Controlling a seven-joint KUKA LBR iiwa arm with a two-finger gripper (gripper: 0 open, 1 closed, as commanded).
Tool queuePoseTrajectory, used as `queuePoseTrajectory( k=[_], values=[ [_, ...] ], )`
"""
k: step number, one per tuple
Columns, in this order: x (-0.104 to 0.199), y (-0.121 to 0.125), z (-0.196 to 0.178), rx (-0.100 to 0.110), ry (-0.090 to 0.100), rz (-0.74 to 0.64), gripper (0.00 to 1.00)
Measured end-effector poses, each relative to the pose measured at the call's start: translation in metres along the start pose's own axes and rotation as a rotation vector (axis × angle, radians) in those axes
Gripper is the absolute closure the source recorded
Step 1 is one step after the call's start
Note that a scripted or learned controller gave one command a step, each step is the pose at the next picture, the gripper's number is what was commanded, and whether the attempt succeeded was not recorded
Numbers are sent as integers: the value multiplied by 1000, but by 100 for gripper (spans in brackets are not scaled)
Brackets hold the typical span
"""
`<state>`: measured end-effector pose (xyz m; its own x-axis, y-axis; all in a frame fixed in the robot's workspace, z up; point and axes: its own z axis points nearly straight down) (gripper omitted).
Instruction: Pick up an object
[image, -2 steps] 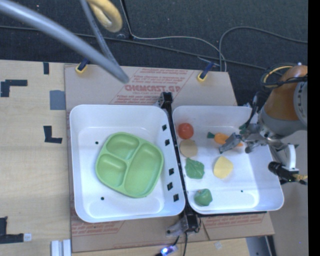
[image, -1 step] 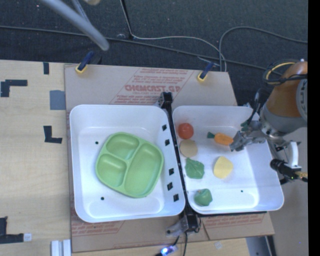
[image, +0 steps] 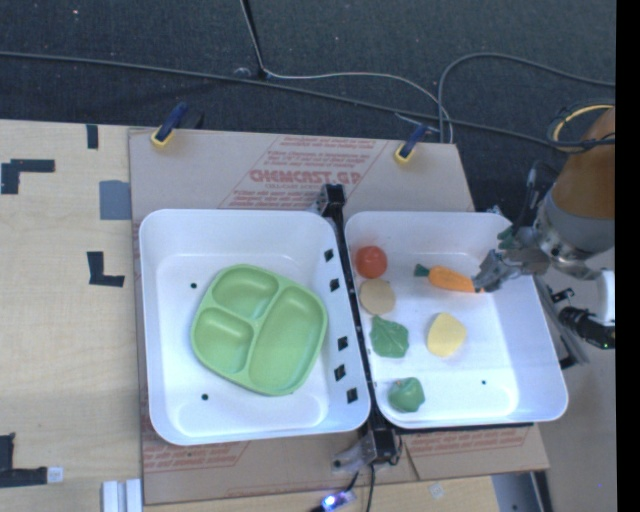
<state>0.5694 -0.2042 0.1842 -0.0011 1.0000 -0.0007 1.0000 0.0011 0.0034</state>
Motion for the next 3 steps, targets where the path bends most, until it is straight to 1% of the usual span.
queuePoseTrajectory(
  k=[1, 2, 3],
  values=[
    [-2, 1, -64, -3, -2, -1, 100],
    [-2, 2, -106, -1, -1, -1, 100],
    [57, 4, -88, 5, 2, -5, 100]
  ],
)
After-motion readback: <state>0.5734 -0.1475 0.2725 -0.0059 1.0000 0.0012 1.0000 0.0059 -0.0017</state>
